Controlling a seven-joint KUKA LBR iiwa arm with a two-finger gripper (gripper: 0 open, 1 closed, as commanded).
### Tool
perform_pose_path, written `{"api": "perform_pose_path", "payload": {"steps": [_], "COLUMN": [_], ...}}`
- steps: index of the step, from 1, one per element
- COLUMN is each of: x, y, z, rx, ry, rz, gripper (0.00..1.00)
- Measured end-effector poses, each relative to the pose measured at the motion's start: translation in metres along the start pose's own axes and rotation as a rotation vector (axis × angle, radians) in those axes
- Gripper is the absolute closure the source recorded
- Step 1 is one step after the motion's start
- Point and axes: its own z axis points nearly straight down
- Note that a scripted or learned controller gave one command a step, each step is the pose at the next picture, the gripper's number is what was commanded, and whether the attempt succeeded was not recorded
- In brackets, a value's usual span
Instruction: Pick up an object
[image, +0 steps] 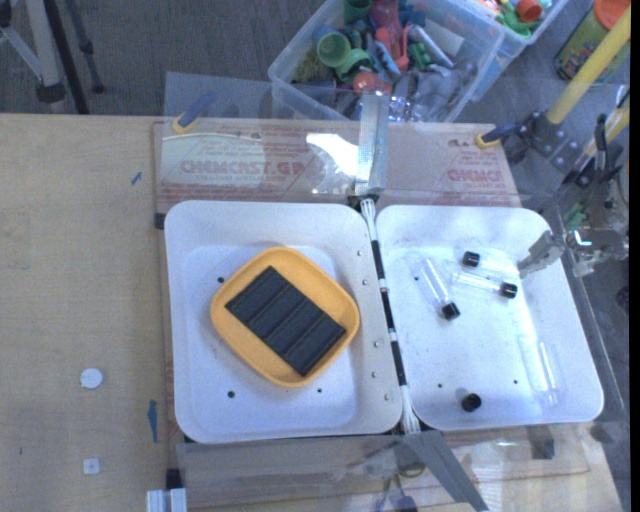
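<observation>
In the left bin (190, 400) lies a yellow square tray (285, 315) with rounded corners. It is turned diagonally and bears a black ribbed pad on top. The right bin (570, 400) holds small items. A clear tube (433, 280) lies near the middle with a black cap (450, 311) at its lower end. A second clear tube (486, 284) ends in a black cap (509, 291). One loose black cap (470, 259) sits toward the back, and another (470, 402) sits near the front. A third clear tube (541, 365) lies by the right wall.
A clear plastic tub (400, 50) of coloured toys stands behind the bins, past a cardboard sheet (240, 165). A grey metal bracket (543, 252) juts over the right bin's right edge. The wooden bench (70, 250) stretches left, with a small white disc (91, 378) on it.
</observation>
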Motion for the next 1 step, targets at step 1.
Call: {"api": "perform_pose_path", "payload": {"steps": [1], "x": [-0.0092], "y": [-0.0342], "z": [0.0901], "rx": [-0.001], "ry": [-0.001], "rz": [-0.005], "gripper": [0.00]}}
